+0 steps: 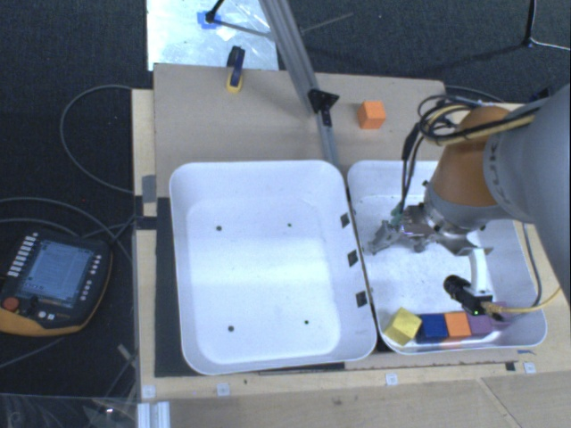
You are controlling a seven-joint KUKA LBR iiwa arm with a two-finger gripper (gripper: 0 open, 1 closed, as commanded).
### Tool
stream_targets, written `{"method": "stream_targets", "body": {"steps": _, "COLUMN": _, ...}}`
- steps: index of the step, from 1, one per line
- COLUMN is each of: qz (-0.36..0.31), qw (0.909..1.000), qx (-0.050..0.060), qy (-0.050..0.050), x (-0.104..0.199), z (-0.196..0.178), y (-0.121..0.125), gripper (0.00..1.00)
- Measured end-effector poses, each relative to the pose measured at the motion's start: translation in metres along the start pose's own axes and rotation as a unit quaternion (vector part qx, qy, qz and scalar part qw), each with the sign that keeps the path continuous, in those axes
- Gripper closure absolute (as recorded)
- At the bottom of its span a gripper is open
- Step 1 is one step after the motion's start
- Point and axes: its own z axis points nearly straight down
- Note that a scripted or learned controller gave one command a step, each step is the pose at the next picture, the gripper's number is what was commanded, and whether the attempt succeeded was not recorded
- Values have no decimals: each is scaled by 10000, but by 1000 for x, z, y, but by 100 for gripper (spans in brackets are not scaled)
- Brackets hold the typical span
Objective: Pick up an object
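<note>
Tool (393, 237) in right bin (375, 185), lower right of frame; grip state unclear. Yellow block (402, 325) nearest: likely light, rigid; take across flat opposite faces.

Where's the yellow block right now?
In the camera view, the yellow block lies in the right bin, near-left corner, just left of the blue block.

Four small blocks are lying in a row along the near wall of the right bin (535, 333): a yellow block (402, 325) sitting tilted at the left end, then a blue block (434, 327), an orange block (458, 325) and a purple block (483, 325), each touching its neighbour.
</note>
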Motion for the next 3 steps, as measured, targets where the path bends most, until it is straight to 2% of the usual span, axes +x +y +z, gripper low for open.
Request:
{"method": "stream_targets", "body": {"steps": 1, "qz": 12, "qw": 10000, "qx": -52, "qy": -16, "x": -10, "z": -126, "y": -2, "gripper": 0}}
{"method": "stream_targets", "body": {"steps": 2, "qz": 63, "qw": 10000, "qx": -25, "qy": -22, "x": -52, "z": -153, "y": -12, "gripper": 0}}
{"method": "stream_targets", "body": {"steps": 3, "qz": 58, "qw": 10000, "qx": -26, "qy": -20, "x": -81, "z": -179, "y": -33, "gripper": 0}}
